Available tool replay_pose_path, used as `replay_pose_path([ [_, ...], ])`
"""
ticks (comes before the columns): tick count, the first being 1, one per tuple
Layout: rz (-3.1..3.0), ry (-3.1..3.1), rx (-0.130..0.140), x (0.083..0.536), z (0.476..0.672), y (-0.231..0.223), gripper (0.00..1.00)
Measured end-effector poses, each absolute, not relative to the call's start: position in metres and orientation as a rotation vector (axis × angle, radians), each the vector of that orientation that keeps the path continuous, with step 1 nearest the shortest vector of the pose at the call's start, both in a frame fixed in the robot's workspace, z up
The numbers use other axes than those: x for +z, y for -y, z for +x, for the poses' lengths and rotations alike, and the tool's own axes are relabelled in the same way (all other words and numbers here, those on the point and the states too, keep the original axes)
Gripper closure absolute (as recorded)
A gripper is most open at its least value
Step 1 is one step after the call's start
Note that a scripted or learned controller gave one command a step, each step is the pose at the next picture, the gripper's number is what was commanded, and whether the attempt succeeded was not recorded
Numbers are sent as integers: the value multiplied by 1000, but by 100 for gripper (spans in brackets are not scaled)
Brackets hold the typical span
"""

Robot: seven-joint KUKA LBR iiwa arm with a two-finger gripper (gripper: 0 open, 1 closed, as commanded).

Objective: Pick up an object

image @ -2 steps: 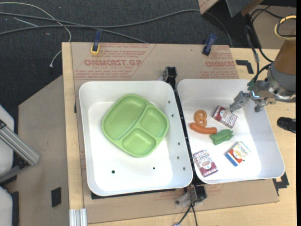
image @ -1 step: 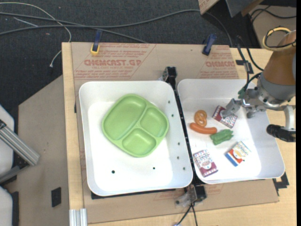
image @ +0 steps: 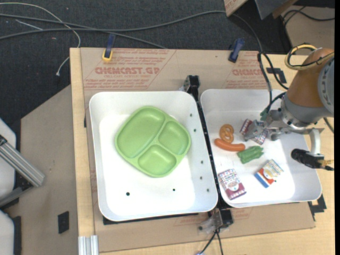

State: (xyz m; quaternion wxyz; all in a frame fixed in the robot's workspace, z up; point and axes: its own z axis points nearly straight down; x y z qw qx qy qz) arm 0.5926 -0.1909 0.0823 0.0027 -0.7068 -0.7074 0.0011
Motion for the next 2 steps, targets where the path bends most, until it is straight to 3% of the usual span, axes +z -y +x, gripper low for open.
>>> replay_pose_path([
  [1,-2221,2222,-2,97,594,191,100],
  [2,-2224,2228,-6,160,592,188,100],
])
